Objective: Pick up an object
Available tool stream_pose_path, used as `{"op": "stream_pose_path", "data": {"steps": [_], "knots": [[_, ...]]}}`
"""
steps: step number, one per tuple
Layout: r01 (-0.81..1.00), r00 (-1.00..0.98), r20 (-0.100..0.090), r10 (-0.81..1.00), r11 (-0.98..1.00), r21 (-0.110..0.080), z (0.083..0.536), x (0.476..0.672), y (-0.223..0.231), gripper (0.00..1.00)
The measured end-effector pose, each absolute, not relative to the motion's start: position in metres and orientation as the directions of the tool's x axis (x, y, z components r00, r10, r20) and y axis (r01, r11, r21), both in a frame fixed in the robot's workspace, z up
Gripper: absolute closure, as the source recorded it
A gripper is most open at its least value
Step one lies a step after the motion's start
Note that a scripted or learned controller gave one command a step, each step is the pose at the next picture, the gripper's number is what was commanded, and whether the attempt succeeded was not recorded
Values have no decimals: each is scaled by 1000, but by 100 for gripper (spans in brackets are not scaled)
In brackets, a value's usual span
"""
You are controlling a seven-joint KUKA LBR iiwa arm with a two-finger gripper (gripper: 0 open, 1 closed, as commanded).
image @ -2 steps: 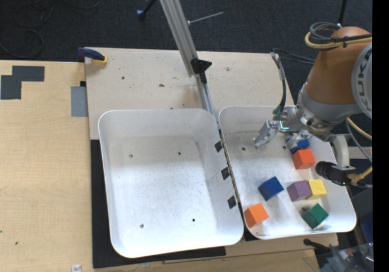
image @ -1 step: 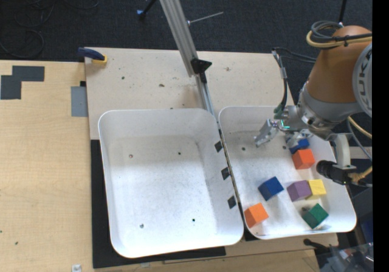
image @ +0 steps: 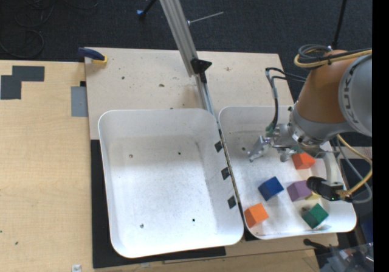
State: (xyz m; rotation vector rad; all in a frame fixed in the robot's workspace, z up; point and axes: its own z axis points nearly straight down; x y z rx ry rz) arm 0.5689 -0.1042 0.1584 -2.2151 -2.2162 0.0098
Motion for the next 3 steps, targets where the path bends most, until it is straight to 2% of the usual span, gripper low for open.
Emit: {"op": "stream_pose_path", "data": {"steps": [1, 2, 3], "knots": [[1000, 1, 2, 1000, -1, -9, 114, 565, -104, 0], [1000, 2, 1, 1000, -2, -3, 92, 566, -104, 0], [1000, 9, 3, 1000, -9, -4, 102, 565, -105, 100]]}}
